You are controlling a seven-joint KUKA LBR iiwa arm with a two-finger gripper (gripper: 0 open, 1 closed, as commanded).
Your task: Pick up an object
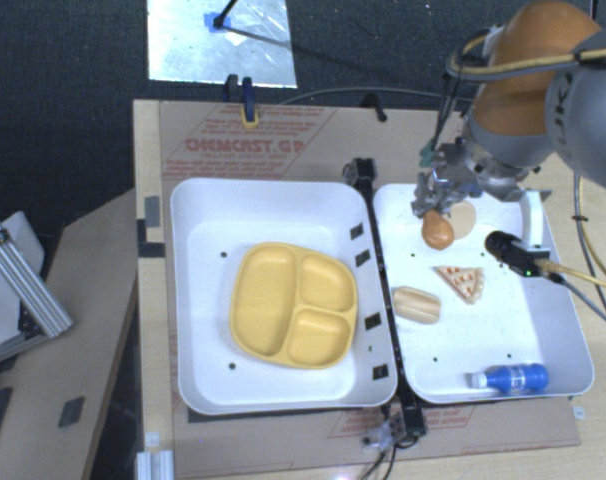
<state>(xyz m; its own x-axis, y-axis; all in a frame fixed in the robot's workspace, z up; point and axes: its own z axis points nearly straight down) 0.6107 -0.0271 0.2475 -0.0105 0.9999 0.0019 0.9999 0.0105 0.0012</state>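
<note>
My gripper (434, 202) hangs over the far part of the right bin (543, 313), reaching in from the right. A brown egg-shaped object (438, 231) lies right under its tip, touching or nearly touching it. Whether it sits between the gripper's tips is hidden by the wrist. A pale round disc (465, 217) lies just to the right of the egg. A pizza slice (462, 282) and a hot dog bun (416, 304) lie nearer the middle of the bin. A blue bottle (508, 378) lies on its side at the near edge.
The left bin (198, 268) holds a yellow divided plate (292, 304). A black divider (380, 288) runs between the two bins. A shiny sheet (223, 28) lies beyond the bench at the back.
</note>
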